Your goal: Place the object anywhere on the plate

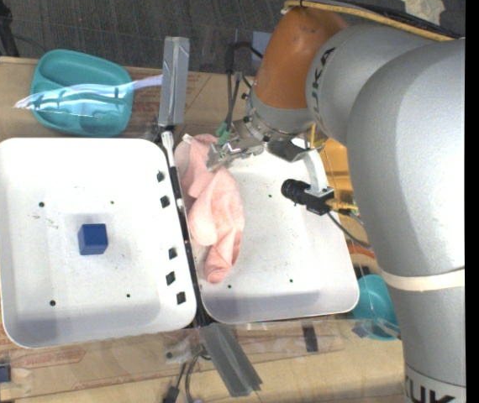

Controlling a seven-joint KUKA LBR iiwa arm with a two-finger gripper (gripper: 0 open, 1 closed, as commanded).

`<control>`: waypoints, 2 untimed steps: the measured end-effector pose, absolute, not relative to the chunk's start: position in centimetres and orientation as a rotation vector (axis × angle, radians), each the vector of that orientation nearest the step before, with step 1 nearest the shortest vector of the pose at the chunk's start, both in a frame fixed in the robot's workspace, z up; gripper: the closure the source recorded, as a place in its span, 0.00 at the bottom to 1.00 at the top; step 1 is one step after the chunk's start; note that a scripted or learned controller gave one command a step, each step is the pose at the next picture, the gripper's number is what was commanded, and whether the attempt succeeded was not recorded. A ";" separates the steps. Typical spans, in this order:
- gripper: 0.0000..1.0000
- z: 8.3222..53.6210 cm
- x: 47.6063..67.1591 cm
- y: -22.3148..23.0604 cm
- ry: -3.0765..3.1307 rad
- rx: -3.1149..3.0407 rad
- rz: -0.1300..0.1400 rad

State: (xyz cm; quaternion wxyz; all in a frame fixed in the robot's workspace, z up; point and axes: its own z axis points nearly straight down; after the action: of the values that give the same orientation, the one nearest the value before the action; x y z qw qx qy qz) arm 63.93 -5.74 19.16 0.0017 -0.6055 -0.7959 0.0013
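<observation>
A small blue cube [93, 238] rests on the floor of the left white bin [21, 166], left of its middle. A soft pink object [214, 208], crumpled like cloth, lies along the left wall of the right white bin [307, 259]. My gripper [233, 150] is low over the far left corner of the right bin, right at the top end of the pink object. The grey arm with its orange band fills the upper right and hides the right bin's far right part. I see no plate that I can name for certain.
A teal scoop-like dish [80, 91] with a clear bag on it lies on the bench behind the left bin. Another teal object [376, 307] peeks out at the right bin's near right corner. A black cable plug [302, 194] hangs over the right bin.
</observation>
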 end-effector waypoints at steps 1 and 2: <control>1.00 20.9 65.6 3.0 -2.376 -2.055 0.002; 1.00 19.1 58.8 9.7 -2.408 -2.013 0.006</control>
State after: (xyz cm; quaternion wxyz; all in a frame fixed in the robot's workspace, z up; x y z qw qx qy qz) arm 58.77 9.69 19.09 0.0014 -0.6414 -0.7672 0.0019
